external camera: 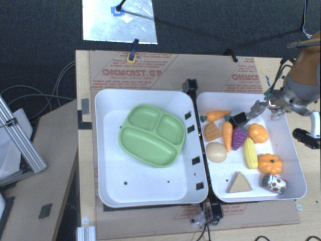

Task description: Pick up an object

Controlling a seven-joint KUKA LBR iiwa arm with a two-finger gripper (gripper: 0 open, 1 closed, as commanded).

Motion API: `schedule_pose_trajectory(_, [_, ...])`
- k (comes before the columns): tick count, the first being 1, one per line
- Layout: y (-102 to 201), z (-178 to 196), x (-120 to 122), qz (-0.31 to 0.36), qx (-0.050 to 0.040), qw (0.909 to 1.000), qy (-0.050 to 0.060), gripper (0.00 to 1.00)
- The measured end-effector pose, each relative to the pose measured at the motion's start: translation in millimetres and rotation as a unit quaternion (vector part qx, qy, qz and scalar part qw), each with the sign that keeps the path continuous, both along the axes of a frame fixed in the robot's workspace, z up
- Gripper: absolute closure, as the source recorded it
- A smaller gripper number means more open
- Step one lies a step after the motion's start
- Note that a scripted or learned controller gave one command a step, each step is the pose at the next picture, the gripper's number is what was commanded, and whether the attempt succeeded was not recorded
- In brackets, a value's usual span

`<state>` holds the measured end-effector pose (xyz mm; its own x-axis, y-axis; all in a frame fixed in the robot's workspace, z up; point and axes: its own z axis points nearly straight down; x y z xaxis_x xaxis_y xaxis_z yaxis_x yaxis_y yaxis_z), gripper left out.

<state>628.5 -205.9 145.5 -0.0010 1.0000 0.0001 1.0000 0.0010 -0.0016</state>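
The right bin (296, 154) holds several toy foods: an orange carrot (218, 115) lying at the back, a second carrot (227, 134) upright in the picture, purple grapes (239, 137), an orange fruit (258, 133), yellow corn (250, 152), a small pumpkin (270, 163), a beige egg-like ball (216, 152), a tan wedge (239, 183) and a patterned can (274, 184). My gripper (237, 118) reaches in from the right, low over the back of this bin, its dark tip between the back carrot and the grapes. Nothing is visibly held.
The left bin (108, 134) carries a green divided plate (152, 134). A black hinge strip (198, 134) runs between the bins. The grey arm (301, 84) crosses the right bin's far corner. Cables and an aluminium frame (20, 139) lie left of the bench.
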Motion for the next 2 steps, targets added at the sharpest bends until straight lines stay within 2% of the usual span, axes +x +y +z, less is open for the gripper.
schedule_pose_trajectory(1, [0.7,-40.5,0.6,0.001,-0.0016,1.0000,-0.007,0.00])
schedule_pose_trajectory(2, [1.6,-50.9,6.9,0.003,0.0005,1.0000,-0.007,0.00])
